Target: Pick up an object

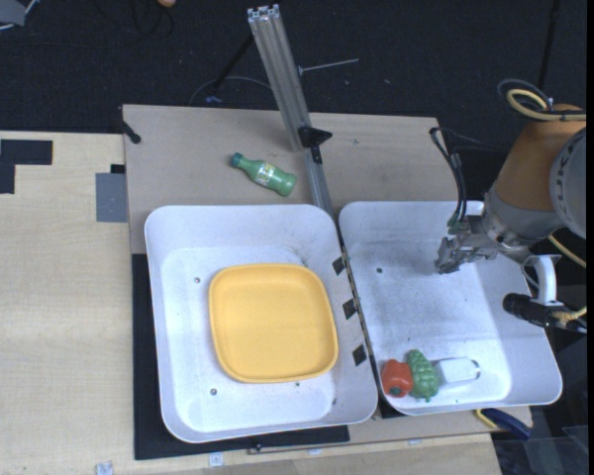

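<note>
Objects to pick from sit in both bins, and the nearest candidates to the arm form a small cluster at the near edge of the right bin (535, 384): a red piece (396, 377), a green knobbly piece (424, 376) touching it, and a white piece (457, 370) just beside that. They lie pressed toward the bin's lower wall, probably because the floor slopes or they rolled there, which makes a clean grasp from above awkward.

From the overhead camera, the gripper (456, 255) hangs low over the upper part of the right bin, above bare floor and well apart from that cluster. How its claw stands I cannot tell; it is dark, small and seen at a slant, and nothing shows in it. The arm reaches in from the right, its orange band (530, 176) above the wrist, so the right bin is its easy territory.

In the left bin (168, 265) a yellow square plate (273, 322) lies flat in the middle; flat and wide, it likely offers poor purchase for two fingers. A green bottle (264, 174) lies on its side on the bench (396, 156) behind the bins, outside either tray. An aluminium strut (285, 67) rises at a slant between the bins.

My judgement: the pick is not yet made, and the gripper would need to travel toward the near edge to reach the cluster.
</note>
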